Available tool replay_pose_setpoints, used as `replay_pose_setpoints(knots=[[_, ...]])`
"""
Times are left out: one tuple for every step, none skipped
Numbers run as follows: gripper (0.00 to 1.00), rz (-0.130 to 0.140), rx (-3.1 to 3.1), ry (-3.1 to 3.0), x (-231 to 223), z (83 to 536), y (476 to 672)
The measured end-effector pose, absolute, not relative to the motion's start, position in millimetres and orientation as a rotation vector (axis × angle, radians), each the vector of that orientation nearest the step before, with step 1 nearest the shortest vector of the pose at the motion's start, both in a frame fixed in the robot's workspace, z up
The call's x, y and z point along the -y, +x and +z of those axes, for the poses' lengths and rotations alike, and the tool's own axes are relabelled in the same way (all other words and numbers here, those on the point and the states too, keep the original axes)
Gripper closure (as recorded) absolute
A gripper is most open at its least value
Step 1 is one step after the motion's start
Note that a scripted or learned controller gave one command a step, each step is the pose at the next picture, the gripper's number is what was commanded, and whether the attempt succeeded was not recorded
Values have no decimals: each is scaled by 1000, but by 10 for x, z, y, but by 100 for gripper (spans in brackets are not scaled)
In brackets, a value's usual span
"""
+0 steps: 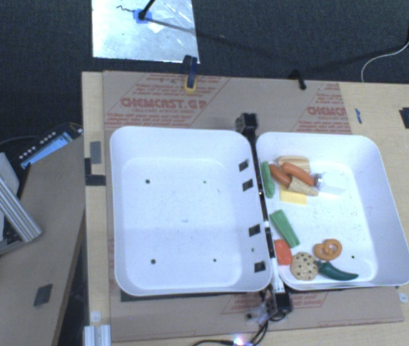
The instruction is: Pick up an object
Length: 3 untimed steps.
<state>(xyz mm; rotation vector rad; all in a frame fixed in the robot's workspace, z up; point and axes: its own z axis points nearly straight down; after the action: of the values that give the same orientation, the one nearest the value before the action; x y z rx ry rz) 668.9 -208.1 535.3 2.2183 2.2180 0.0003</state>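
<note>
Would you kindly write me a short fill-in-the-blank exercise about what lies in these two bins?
1. All the toy food lies in the ____ bin as the camera sees it.
2. The round speckled cookie lies near that bin's ____ edge.
3. Right of the cookie lies a dark ____ pepper.
4. The pretzel lies just ____ the pepper in the view.

Missing words: right; lower; green; above

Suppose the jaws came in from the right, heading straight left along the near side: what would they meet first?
Likely the right bin at its rim, then the green pepper beside the cookie; height is unclear.
</note>
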Motion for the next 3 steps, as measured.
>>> replay_pose_setpoints(knots=[[0, 2, -2223, 2215, 2058, 5356, 6685], [100, 4, -2225, 2206, 2050, 5477, 6689], [0, 4, -2226, 2207, 2049, 5472, 6690]])
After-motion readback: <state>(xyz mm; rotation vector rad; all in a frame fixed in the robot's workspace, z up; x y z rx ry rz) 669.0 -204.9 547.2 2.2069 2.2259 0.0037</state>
